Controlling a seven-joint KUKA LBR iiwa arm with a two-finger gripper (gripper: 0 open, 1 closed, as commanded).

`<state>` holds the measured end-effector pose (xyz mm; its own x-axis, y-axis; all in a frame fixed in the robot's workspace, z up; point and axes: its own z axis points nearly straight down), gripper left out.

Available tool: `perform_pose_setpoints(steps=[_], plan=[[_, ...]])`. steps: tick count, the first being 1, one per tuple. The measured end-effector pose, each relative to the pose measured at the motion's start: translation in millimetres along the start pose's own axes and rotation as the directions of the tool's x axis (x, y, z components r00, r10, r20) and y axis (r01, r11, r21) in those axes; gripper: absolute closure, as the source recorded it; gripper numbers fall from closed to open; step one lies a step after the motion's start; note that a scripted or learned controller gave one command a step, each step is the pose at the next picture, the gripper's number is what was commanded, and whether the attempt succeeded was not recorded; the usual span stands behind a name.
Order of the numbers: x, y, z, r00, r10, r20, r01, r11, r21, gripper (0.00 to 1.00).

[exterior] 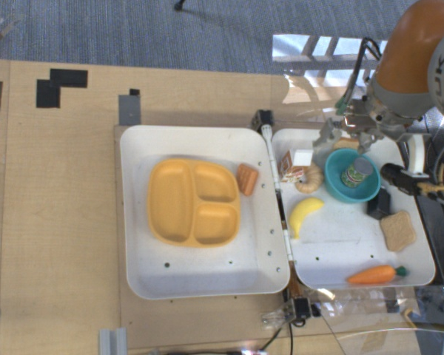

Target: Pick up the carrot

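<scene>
While my gripper (348, 132) hung at the far edge of the teal bowl (352, 176), the carrot (371, 275) lay well past the bowl's near side, by the front wall of the right bin (311, 276). I judged I had to reach for it and go down.

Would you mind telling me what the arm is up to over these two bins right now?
It is meant to pick up the carrot, which lies untouched along the near edge of the right bin. The gripper hangs at that bin's far end, above a teal bowl, well away from the carrot. The left bin holds a yellow divided tray.
</scene>
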<state>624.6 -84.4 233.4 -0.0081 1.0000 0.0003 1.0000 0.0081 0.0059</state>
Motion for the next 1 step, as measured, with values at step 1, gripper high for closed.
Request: perform_pose_setpoints(steps=[1], plan=[[-0.7,-60.7,137.1,0.999,-0.051,0.000,0.051,0.999,0.002,0.00]])
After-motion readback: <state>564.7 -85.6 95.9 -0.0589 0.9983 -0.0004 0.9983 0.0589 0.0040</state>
